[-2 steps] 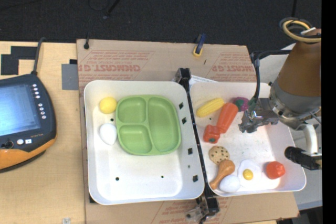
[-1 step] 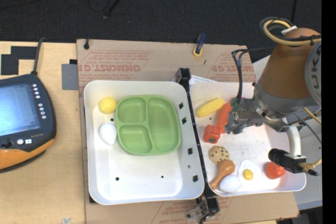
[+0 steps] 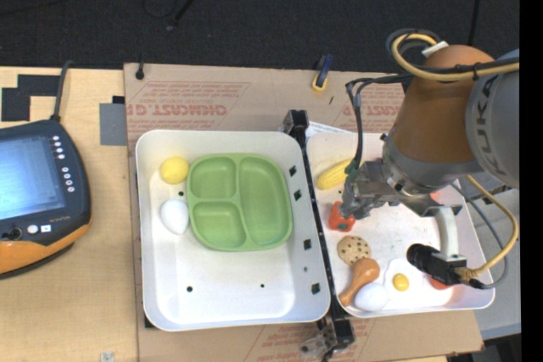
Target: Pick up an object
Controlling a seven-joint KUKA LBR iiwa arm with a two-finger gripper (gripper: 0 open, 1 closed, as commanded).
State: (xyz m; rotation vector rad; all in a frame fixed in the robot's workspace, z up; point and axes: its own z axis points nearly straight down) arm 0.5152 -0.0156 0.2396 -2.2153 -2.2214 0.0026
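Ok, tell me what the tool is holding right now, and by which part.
It cannot be told. The tool is low in the right bin, right at a small orange-red object, but the view does not show whether that object is gripped.

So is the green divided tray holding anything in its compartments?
Empty. All three compartments of the green tray show bare green; the yellow ball and white egg lie beside it.

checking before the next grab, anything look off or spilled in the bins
Nothing spilled or damaged. The green tray sits flat in the left bin beside a yellow ball and a white egg. The right bin's toy food lies scattered loosely, with the gripper low over an orange piece.
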